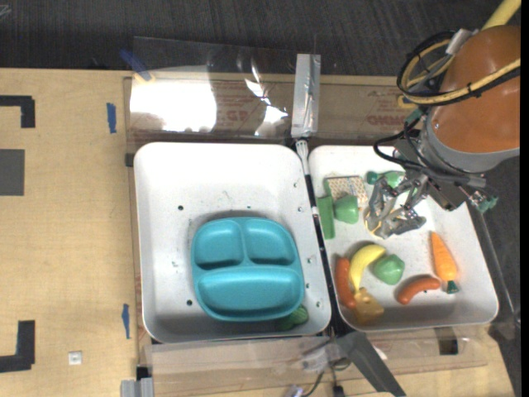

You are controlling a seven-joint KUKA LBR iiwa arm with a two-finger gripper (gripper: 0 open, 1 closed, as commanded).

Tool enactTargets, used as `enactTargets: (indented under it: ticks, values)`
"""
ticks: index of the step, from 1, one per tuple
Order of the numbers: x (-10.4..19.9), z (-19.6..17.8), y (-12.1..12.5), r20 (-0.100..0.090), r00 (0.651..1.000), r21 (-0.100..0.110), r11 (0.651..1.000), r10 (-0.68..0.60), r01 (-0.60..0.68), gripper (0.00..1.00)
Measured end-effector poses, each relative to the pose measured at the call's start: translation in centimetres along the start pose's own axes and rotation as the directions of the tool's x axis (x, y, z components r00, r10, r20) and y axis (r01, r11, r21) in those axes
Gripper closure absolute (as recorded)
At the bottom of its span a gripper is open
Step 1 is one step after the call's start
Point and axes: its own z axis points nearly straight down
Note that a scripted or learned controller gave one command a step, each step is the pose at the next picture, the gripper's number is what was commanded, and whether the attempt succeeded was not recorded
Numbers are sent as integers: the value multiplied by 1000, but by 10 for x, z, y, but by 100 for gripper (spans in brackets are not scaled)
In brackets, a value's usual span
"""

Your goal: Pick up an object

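Reaching in from the right, the arm (475,98) hung its gripper (395,209) over the right bin (479,300), where one banana (364,263), one carrot (444,257), one sausage (417,288) and some green pieces lay, while the left bin (165,172) held one blue tray (245,267); whether the jaws were wide or narrow I could not tell.

A tan bench (58,246) bears two white bins (157,222) side by side.

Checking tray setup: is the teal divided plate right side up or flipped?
Right side up: the teal divided plate shows its three recessed compartments facing up in the left white bin.
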Motion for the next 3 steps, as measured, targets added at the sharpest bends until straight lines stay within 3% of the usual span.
enactTargets:
  ticks: [1, 2, 3]
  values:
    - [1, -25, -58, -1, 988, 0, 988, -152, 152, 100]
    - [-41, -3, -95, 0, 954, -2, 954, -300, 300, 100]
    - [-87, -13, -124, 1, 855, -2, 855, -518, 518, 100]
